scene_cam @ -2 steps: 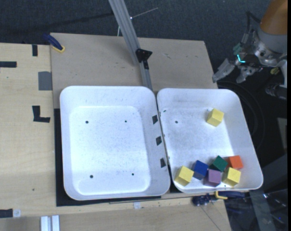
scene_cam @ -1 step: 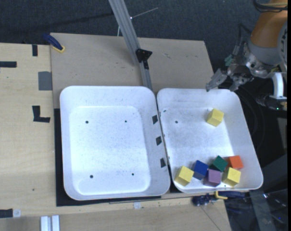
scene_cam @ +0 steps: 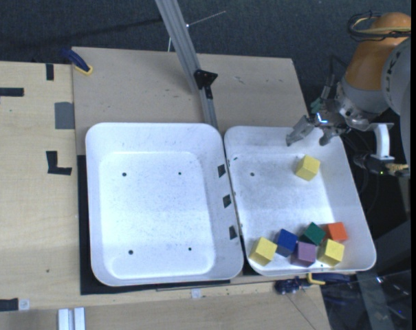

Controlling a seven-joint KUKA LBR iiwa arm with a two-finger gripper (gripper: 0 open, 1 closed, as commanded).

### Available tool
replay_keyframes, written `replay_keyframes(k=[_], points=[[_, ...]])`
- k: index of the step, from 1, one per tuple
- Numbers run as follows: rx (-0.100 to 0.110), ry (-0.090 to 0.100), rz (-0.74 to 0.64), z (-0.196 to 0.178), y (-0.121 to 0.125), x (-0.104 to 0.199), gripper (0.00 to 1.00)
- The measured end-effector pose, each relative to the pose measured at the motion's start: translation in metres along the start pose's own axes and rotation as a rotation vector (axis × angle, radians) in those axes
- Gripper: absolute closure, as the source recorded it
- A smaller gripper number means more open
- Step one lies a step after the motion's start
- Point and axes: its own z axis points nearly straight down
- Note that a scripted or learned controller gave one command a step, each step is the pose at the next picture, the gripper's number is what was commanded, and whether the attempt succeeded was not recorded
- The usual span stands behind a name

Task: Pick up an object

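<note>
approach phase: gripper open and empty above the far edge of the right bin.

from where i stand, the two fingers are spread apart with nothing between them, so no grasp has been made. the nearest candidate is a lone yellow cube, lying just below the gripper and slightly toward the near side of the bin, apart from both fingertips. a cluster of cubes sits well away from the gripper at the bin's near end, packed close together and harder to grip singly. i judge the next move requires centring the fingers over the lone cube, descending to straddle it, then closing. the left bin lies well to the gripper's far side.
</note>
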Motion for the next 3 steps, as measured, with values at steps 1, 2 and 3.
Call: replay_keyframes(k=[1, 2, 3], points=[[0.000, 0.001, -0.001, 0.061, -0.009, 0.004, 0.00], [-0.006, 0.000, -0.002, 0.047, -0.007, 0.005, 1.00], [-0.013, -0.002, -0.001, -0.011, -0.008, -0.004, 1.00]])
